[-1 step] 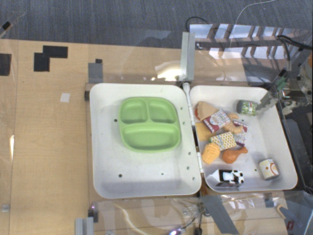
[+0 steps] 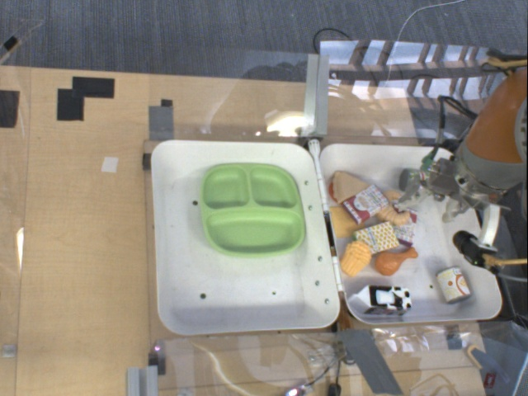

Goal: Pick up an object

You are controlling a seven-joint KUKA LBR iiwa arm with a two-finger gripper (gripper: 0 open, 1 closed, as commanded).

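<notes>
Fingers: can't tell if released or clenched, too blurred against the clutter. Gripper (image 2: 410, 181) sits low over the right bin (image 2: 487, 308), at about 1 o'clock of the toy pile (image 2: 375, 229), just beside its top edge. Pile lies in the bin's left half:
- red-and-white packet (image 2: 361, 203) at 11 o'clock
- checkered packet (image 2: 378, 236) in the middle
- yellow corn (image 2: 355, 258) at 7 o'clock
- orange drumstick (image 2: 394, 260) at 5 o'clock, touching the corn

Black-and-white cow toy (image 2: 389, 298) lies apart at the bin's 6 o'clock, small can (image 2: 452, 284) at 4 o'clock. Arm (image 2: 499, 139) enters from 3 o'clock. Left bin (image 2: 165, 304) carries a green divided plate (image 2: 252, 209), centred. Both bins rest on the counter (image 2: 74, 246).
</notes>
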